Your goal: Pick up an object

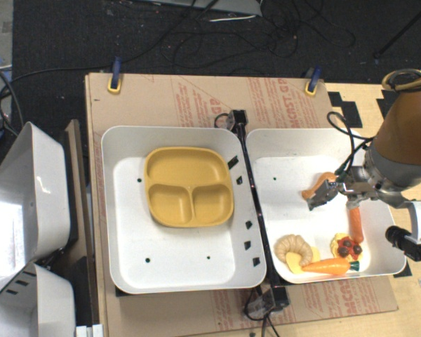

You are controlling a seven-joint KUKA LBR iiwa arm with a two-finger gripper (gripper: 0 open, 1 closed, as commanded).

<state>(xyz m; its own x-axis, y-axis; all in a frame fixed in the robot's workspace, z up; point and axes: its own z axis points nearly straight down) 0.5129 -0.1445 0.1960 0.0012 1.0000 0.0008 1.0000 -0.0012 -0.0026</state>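
Nearest me, at about five o'clock in the right bin point(281, 153), lay the toy food — a carrot point(325, 265), a croissant point(292, 245), a yellow piece with berries point(349, 248) and an orange sausage point(355, 222). Just beyond, at three o'clock, the hand point(321, 192) hung over bare white floor — open or closed, I could not tell. Farther left, the left bin point(126, 258) held a yellow divided plate point(189, 186).

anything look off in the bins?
Nothing spilled or damaged. The yellow divided plate lies flat in the left bin. The toy foods, including a carrot and croissant, are crowded into the right bin's near corner.
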